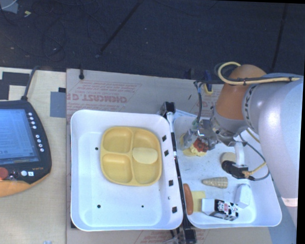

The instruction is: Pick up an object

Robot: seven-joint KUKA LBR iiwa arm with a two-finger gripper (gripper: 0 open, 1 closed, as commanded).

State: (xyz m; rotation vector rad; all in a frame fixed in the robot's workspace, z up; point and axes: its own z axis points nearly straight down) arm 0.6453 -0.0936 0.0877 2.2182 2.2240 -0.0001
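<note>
Arm: reaching in from the right, its end effector (pixel 198 139) hanging low over the far left corner of the right bin (pixel 270 214).
End effector state: cannot tell.
Likely target: a red and yellow object (pixel 196 148) is lying directly beneath it; whether contact is being made is unclear.
Other contents: a cone (pixel 215 182), a hot dog (pixel 189 198) and a small printed box (pixel 224 209) are lying nearer the front.
Left bin (pixel 82 202): carrying a yellow divided plate (pixel 130 156).
Risk: the target is sitting just beside the divider wall, so a finger may strike the rim or push it away.
Clearance: tight at the corner, open room toward the bin's middle.
</note>
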